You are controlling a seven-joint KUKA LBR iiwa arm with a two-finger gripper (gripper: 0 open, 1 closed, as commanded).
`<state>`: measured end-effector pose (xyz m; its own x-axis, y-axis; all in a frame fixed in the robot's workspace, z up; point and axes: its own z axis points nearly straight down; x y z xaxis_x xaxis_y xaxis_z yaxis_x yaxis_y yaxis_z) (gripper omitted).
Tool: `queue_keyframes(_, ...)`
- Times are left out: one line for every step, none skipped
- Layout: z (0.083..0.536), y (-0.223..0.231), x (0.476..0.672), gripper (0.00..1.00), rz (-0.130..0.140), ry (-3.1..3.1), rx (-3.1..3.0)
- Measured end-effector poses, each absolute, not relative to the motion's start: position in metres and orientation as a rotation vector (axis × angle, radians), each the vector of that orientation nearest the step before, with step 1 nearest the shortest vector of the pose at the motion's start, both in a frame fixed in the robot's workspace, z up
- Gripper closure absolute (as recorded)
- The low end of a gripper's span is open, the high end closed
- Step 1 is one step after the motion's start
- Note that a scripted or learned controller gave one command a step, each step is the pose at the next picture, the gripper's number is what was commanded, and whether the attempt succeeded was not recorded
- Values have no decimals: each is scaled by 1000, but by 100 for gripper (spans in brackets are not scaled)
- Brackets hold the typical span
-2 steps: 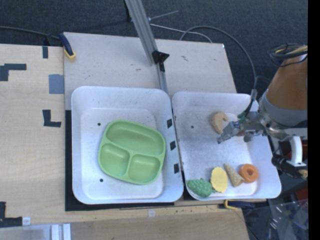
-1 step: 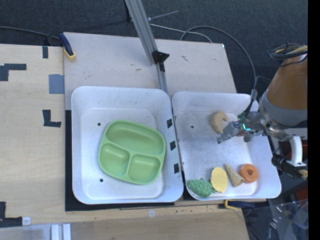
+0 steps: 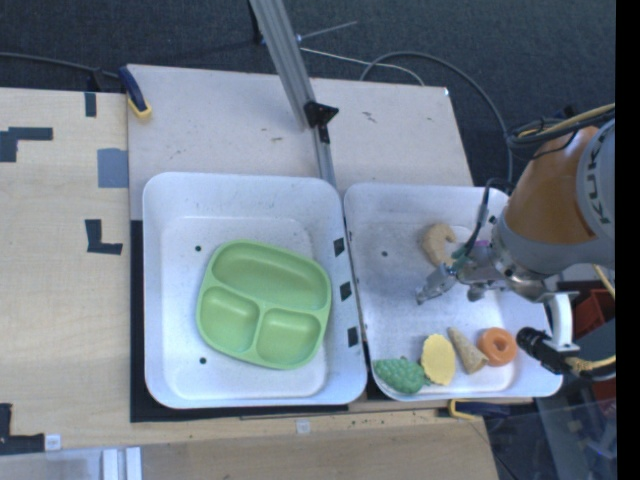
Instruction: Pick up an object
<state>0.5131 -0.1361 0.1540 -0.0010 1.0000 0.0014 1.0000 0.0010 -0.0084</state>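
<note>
Tan cone point(image 3: 463, 349) points up-left, away from the jaws, whose state is unclear.

The right bin's bare floor point(image 3: 385, 298) at centre frame lies open. Along its lower edge, a green toy point(image 3: 401, 374), yellow piece point(image 3: 437, 358), tan cone point(image 3: 464, 349), and what looks like an orange ring point(image 3: 497, 346) crowd together.

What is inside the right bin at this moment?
Along the right bin's near edge: a green leafy piece, yellow piece, tan wedge, orange ring. A tan lump sits mid-bin by the tool. The arm covers the right side.
</note>
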Motion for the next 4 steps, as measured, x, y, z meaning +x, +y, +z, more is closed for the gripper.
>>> queue_keyframes(108,-131,517,0,7,-2219,-2215)
queue_keyframes(89,-131,517,0,2,-2223,-2220)
queue_keyframes(99,-130,517,100,2,-2222,-2218)
queue_keyframes(148,-133,508,100,-2,-2223,-2222)
